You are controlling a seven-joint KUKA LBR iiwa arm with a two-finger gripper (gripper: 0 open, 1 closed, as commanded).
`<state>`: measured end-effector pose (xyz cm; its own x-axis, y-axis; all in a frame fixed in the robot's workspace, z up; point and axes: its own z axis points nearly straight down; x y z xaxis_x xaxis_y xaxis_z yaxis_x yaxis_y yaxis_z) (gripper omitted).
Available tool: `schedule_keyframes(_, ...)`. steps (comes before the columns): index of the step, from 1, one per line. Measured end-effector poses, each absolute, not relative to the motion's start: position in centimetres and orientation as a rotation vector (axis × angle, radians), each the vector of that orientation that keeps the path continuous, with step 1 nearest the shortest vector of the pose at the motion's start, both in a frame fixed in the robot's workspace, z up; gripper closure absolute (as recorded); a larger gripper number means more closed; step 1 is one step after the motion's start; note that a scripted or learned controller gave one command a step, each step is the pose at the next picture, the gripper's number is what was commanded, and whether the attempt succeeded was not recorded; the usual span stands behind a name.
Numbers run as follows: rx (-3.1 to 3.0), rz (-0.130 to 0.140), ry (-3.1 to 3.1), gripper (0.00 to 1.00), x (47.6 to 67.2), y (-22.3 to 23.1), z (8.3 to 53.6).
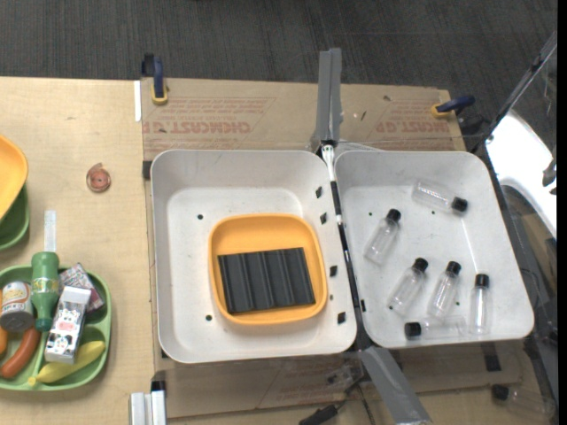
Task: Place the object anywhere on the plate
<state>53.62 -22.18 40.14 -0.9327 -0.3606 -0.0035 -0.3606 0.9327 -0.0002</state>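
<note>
In the left bin lies an orange, rounded-square plate, and a dark ridged pad covers its middle. The right bin holds several clear vials with black caps. One vial is near the bin's left side and another lies at the back. Two vials stand tilted near the middle, with a third to their right. One more vial lies flat along the front wall.
A green tray of toy food and bottles sits at the front left of the wooden table, with an orange bowl behind it and a small pink disc. Clamps hold the cardboard at the back. A grey post rises between the bins.
</note>
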Motion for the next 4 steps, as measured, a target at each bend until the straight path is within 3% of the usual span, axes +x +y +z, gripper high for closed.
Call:
schedule_keyframes(1, -1.003, -0.002, 2.972, 1.00, 49.5, -22.2, 44.2)
schedule_keyframes(2, -1.003, -0.002, 2.972, 0.00, 49.5, -22.2, 44.2)
schedule_keyframes(3, -1.669, 0.000, 2.656, 0.00, 49.9, -22.2, 44.2)
schedule_keyframes(4, -2.156, 0.003, 2.280, 0.00, 47.9, -22.2, 44.1)
